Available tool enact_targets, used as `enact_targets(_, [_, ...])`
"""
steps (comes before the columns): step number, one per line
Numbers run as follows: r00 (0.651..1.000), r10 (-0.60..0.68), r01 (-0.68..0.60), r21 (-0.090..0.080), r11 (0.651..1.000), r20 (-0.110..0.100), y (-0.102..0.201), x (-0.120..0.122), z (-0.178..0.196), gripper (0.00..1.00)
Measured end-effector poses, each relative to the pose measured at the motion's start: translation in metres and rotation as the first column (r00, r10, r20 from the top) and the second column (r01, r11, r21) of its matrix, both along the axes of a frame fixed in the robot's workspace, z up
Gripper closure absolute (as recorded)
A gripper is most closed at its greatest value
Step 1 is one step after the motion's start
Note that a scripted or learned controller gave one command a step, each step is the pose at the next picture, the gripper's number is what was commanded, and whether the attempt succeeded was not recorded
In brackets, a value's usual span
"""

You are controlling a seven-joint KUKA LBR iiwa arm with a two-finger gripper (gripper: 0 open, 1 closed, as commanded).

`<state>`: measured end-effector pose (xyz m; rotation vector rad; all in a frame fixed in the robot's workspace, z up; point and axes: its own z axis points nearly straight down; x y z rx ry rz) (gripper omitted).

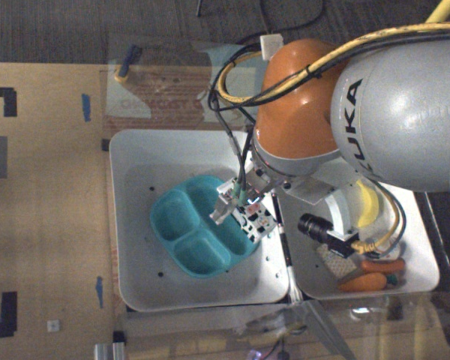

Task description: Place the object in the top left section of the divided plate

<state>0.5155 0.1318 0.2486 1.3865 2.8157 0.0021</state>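
Observation:
A teal divided plate (197, 235) with three sections lies tilted in the left white bin (135, 201). My gripper (235, 203) hangs over the plate's right-hand edge, close above it. A small white and black patterned piece (256, 221) shows right beside the gripper, at the plate's rim; whether it is held is hidden by the arm. The big grey and orange wrist covers the space between the two bins.
The right bin (424, 276) holds a yellow banana (369, 205), two orange carrot-like pieces (366, 281) and a speckled flat item (331, 259). Blue tape marks sit on the cardboard bench at the left.

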Motion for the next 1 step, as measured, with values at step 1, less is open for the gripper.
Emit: enact_targets(1, [1.0,0.0,0.0,0.0,1.0,0.0,0.0002,0.0,0.0,0.0])
